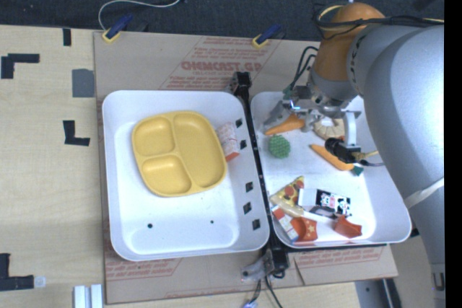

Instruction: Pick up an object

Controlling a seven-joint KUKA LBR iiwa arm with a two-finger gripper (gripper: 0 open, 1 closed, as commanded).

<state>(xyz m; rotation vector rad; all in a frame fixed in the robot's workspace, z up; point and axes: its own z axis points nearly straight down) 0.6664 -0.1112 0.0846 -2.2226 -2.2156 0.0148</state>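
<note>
White bins point(119, 155), two, one yellow tray point(177, 153), two carrots point(285, 125), pincer point(289, 110) state unclear

The brown board point(209, 65) bears red print, seemingly "CHEMCAST GP".

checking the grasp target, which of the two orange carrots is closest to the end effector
The orange carrot at the right bin's upper left, just above the green ball, lying right under the end effector. The other carrot lies farther right.

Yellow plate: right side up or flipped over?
Right side up. The yellow plate lies flat in the left bin, its three hollow sections facing up.
</note>
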